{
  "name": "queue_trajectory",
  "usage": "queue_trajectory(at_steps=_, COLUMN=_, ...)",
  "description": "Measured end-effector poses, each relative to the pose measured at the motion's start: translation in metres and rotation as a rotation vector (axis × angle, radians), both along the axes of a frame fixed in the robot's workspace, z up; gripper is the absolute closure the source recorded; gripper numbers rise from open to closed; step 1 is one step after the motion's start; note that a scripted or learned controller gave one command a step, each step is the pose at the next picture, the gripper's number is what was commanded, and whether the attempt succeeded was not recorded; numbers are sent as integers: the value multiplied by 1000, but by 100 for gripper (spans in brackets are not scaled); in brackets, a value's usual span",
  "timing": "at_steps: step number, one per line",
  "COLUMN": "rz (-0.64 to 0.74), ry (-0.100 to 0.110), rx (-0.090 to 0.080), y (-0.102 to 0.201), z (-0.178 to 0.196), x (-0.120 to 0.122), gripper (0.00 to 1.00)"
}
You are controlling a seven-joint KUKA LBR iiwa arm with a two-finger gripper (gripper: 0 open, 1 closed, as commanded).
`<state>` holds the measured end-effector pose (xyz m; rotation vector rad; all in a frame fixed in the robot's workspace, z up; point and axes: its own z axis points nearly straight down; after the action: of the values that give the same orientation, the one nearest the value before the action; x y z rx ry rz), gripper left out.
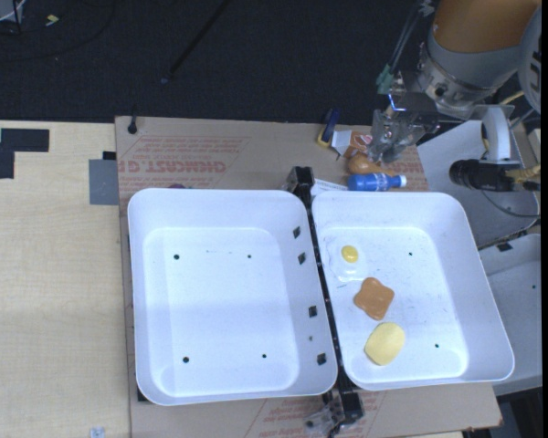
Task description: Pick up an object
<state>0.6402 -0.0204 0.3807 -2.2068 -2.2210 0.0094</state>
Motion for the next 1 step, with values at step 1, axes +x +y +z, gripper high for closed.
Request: queue_trajectory(at_steps=1, rz=-5, ry=-15, rx=-3, y=0, z=62, x=4, gripper=100)
